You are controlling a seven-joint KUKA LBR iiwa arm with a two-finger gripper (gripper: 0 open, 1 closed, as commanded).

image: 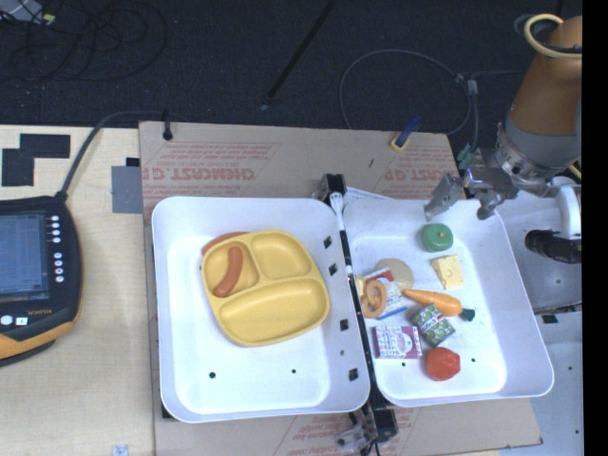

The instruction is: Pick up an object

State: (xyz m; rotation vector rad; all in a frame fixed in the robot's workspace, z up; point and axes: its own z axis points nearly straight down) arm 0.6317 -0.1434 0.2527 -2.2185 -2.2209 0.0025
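The gripper (467,199) hangs with its 2 fingers spread apart and holding nothing, above the right bin's (532,350) far edge, with the green disc (437,237) just at its 7 o'clock.

One fixed camera looks down at a slant from above on both white bins (180,255).
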